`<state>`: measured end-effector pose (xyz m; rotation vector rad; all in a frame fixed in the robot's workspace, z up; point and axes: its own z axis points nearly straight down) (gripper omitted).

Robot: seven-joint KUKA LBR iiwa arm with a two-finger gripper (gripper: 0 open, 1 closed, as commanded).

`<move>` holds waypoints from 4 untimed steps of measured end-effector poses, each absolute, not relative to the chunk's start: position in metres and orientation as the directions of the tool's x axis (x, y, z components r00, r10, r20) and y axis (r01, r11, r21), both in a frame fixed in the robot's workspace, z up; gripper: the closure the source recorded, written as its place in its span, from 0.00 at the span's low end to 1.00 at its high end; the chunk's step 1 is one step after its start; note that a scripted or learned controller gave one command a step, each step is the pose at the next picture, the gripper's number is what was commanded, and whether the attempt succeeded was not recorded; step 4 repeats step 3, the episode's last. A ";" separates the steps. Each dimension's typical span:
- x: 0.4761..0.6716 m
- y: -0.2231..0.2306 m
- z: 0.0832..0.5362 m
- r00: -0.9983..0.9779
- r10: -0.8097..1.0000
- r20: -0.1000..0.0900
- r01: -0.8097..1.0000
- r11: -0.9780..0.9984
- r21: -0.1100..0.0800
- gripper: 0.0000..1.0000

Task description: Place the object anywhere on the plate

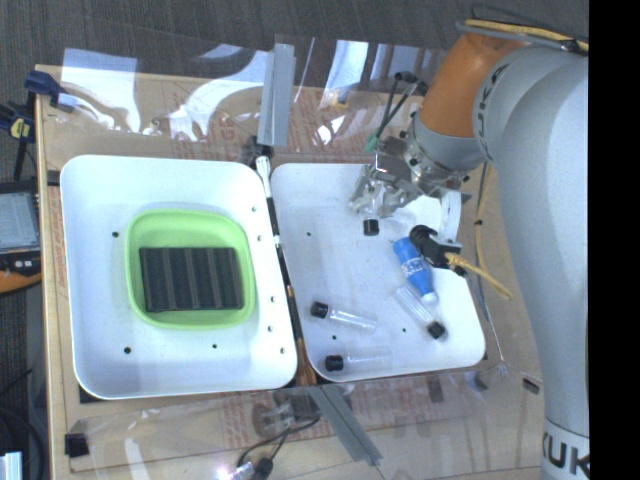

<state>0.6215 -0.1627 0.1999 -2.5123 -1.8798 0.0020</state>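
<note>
End effector [380,196] sits low over the upper part of the right bin [300,298]; whether its grip is open or closed cannot be told from this angle. Blue tube [412,264] lies on that bin's floor, just below and right of it, near clear vials [345,317] with black caps. Green plate [190,230], with its dark ribbed insert, rests in the left bin [90,348], well apart.

Clear black-capped vials [342,316] and a blue tube [412,264] in the right bin [330,198].
</note>
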 end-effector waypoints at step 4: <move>0.578 -0.018 0.191 -0.027 1.000 0.000 1.000 0.027 -0.006 0.00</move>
